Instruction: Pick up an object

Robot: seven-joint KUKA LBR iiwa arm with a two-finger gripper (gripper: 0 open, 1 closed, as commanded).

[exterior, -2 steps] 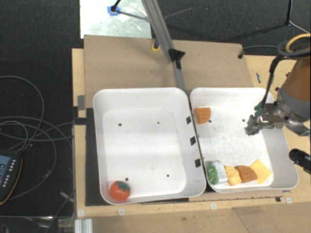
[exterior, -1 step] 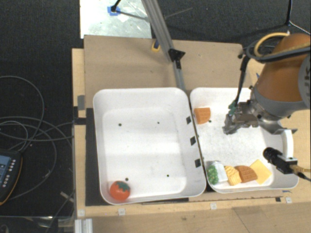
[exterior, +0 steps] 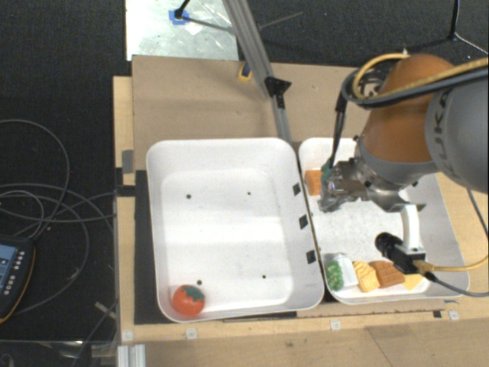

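Two shallow white plastic bins sit side by side on a brown cardboard-coloured bench top (exterior: 191, 98). The left bin (exterior: 229, 159) holds a round red tomato-like object with a dark green stem cap (exterior: 188, 300), which rests in the near left corner, close to the bin's front wall. The right bin (exterior: 451, 258) holds a cluster of small things along its near edge: a small green bumpy piece (exterior: 335, 270) at the left, a pale white wedge (exterior: 345, 275) just beside it, a yellow ridged piece (exterior: 367, 277) next, and an orange-brown block (exterior: 390, 274) touching that, with a thin yellow sliver (exterior: 413, 282) at the right end. A small orange block (exterior: 312, 181) lies against the right bin's left wall, farther back. The grey arm with its broad orange band (exterior: 409, 109) reaches in from the right and hangs over the right bin; on the grey casing at the right edge, part of dark lettering shows, too cropped to read with certainty. The metal two-finger gripper (exterior: 333, 197) is low over the bin's left side, just beside the small orange block, and I cannot tell whether it is open or closed, nor whether it touches the block. A yellow cable (exterior: 451, 266) runs off a black fitting (exterior: 393, 249) below the wrist.
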